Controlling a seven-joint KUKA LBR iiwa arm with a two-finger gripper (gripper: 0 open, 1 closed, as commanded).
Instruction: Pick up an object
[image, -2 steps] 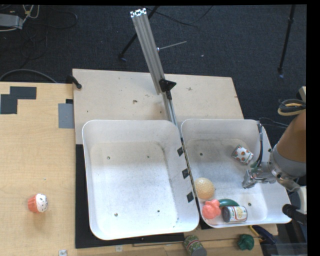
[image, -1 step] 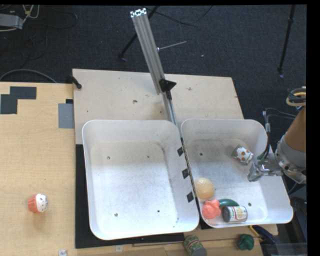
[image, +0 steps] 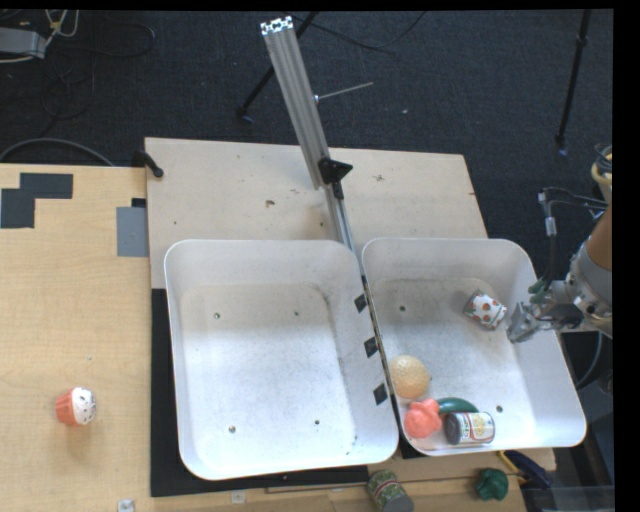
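Pincer (image: 522, 328) hovers at right bin's (image: 540, 272) edge beside spotted ball (image: 485, 309).

In the right bin (image: 520, 262) we see five small things. A white ball (image: 486, 309) with red and dark marks lies near the right wall, toward the far end, well apart from the rest. A tan, rough-looking ball (image: 410, 376) sits close to the left wall. Just in front of it lies a pink lump (image: 423, 419), touching a dark jar (image: 470, 428) that lies on its side with a pale label. A green thing (image: 457, 404) peeks out behind the jar, mostly hidden, so we cannot tell its shape.
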